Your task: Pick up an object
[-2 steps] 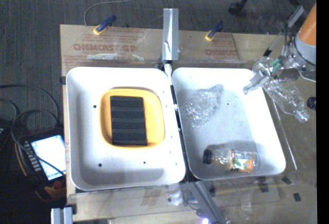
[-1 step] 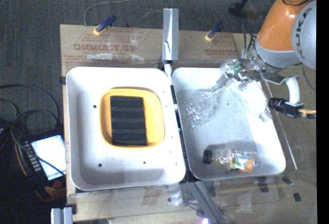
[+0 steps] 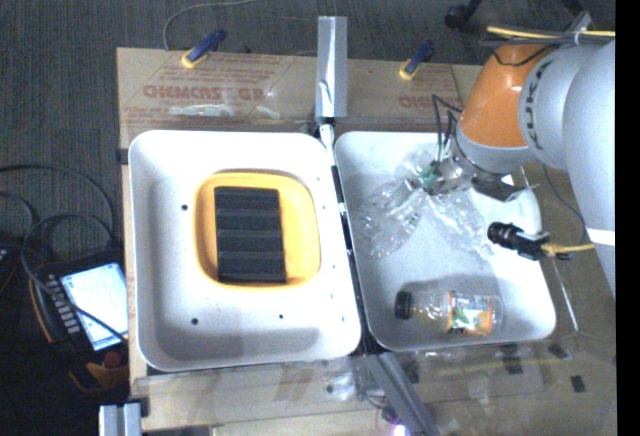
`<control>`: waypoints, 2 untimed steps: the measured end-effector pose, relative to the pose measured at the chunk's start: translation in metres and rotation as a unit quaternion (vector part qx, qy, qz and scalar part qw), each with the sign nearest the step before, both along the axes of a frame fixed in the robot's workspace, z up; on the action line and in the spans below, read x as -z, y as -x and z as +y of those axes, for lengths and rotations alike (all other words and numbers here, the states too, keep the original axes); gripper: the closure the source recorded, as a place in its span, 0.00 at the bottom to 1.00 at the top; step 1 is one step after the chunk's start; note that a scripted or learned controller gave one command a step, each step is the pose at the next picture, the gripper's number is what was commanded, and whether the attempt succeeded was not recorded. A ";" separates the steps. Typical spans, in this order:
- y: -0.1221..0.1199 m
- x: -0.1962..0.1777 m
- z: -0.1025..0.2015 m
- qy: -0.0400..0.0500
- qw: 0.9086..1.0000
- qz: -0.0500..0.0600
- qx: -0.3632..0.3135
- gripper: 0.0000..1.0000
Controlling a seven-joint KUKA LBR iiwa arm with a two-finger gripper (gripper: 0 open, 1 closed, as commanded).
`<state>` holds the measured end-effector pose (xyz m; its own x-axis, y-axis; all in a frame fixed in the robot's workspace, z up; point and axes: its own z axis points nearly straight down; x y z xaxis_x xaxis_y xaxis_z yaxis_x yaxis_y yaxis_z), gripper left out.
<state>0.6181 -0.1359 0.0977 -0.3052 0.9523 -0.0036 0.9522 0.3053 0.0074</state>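
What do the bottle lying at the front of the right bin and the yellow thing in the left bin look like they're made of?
Bottle: clear plastic, apparently; glossy and see-through, with a dark cap and an orange label. Yellow tray: looks like smooth moulded plastic with rounded corners, holding a matte black ribbed insert, possibly foam or rubber; hard to tell.

Two white bins: left bin [image 3: 160, 224] and right bin [image 3: 520, 324]. One yellow tray [image 3: 305, 224]. One capped bottle [image 3: 450, 310]. Two clear crumpled bottles [image 3: 395, 214], tangled, so the count is uncertain. Two clamps [image 3: 203, 47].
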 end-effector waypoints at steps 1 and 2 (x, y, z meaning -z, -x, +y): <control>-0.004 -0.082 -0.037 0.001 0.995 0.004 0.096 0.00; 0.067 -0.123 -0.045 -0.001 0.994 0.005 0.105 0.00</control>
